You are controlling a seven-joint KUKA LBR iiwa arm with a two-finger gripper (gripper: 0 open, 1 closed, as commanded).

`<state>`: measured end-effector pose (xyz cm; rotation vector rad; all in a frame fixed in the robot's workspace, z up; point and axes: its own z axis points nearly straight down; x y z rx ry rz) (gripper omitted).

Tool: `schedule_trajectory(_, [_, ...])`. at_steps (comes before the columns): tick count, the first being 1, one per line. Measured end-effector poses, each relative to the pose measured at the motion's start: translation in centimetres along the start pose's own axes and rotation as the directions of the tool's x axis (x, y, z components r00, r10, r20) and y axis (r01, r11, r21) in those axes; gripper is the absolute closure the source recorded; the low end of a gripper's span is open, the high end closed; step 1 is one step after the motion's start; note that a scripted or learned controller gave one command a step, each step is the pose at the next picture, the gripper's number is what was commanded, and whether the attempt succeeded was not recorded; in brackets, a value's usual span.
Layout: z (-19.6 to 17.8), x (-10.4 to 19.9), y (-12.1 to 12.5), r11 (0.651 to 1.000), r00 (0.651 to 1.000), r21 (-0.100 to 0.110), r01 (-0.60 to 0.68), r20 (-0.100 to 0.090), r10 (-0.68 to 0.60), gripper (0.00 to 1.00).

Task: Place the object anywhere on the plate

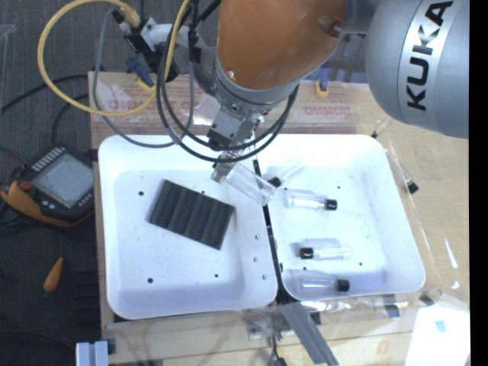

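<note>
**Arm hanging over the seam between the two bins**

Nearest the camera, the orange band (274, 21) of the arm is filling the top centre, with the grey link (427, 52) lying toward 2 o'clock. At the far left, a teach pendant (53, 185) is resting on the floor. In the left bin (122, 280), the dark ribbed plate (191, 213) is lying flat, tilted, toward 10 o'clock of the bin's centre. The gripper (229, 166) is hanging just above the seam, at 2 o'clock from the plate; a clear vial (255, 183) is sitting at its tip, and whether the fingers are clasping it cannot be told. In the right bin (396, 204), three more clear vials (309, 200) are lying well apart from the plate.
</note>
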<state>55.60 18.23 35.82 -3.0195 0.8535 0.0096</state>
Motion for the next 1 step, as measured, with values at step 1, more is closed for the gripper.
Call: schedule_trajectory(1, [-6.59,3.16,-3.27,0.973,0.973,0.002,0.23,-0.001,-0.23,1.0])
